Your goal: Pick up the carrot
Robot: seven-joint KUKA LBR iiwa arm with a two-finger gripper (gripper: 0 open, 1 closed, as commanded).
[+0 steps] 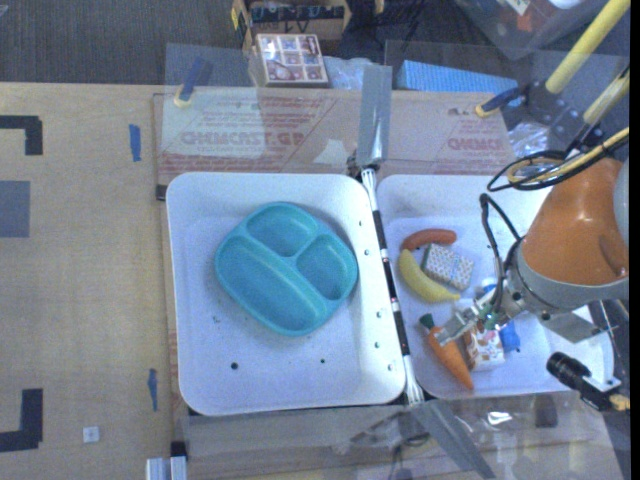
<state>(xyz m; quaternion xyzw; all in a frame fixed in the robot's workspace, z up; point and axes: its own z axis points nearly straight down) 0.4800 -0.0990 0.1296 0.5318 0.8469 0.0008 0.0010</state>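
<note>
From my overhead camera I see the table (70,268) carrying two white bins side by side. The left bin (200,368) holds a teal divided plate (287,267), lying near its middle. The right bin (420,193) holds the food items: a yellow banana (420,280) curved along the left part, a red sausage (430,238) just above it, and a small speckled grey block (447,266) resting against the banana. The carrot (450,358) lies lower in that bin, near the front wall, orange with a green stub at its upper left end, pointing down and to the right. The arm (575,238) reaches in from the right, and the tool (478,320) sits just above and to the right of the carrot, close to a small white carton (487,348) and a blue piece (511,338). I cannot tell how the tool is set from this angle.
</note>
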